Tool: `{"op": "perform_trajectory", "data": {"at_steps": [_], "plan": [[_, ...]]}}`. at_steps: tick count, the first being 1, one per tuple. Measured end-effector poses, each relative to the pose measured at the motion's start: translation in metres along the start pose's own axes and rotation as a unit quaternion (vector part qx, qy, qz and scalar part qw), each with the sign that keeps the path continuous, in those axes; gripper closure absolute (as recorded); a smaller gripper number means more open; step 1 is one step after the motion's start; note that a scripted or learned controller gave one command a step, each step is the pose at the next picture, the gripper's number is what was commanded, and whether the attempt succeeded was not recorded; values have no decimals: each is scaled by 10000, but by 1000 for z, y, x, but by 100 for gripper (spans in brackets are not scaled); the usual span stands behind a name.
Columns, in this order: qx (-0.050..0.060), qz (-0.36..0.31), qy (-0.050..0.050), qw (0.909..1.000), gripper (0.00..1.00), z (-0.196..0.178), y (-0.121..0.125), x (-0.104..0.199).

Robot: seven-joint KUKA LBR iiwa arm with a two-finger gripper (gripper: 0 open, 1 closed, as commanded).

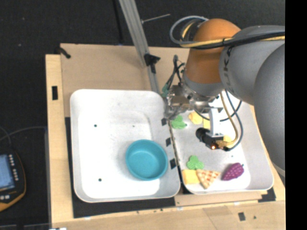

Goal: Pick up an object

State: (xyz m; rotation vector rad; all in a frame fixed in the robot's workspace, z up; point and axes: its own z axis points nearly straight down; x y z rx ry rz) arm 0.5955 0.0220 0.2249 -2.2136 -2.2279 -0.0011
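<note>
We count two white bins: the left bin [91,114] holds one blue bowl [146,159], below-left of the gripper [175,110]; the right bin [256,169] lies under it. One green piece [179,123] sits just below the jaws, whose state we cannot tell. Farther below: one purple grape bunch [232,171], one pizza slice [208,178], one green leaf [194,163]. No writing is legible.

Single fixed camera, mounted above the bench [96,66], looks down at a slant. Both bins fall within frame at moderate range. Arm [249,56] enters from the frame's right.
</note>
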Motion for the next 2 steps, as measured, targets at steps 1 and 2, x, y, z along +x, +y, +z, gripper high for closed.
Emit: {"op": "perform_trajectory", "data": {"at_steps": [1,2], "plan": [[-11,-15,10,10000,100,-11,-13,59],[-7,18,5,10000,0,-10,-13,55]]}}
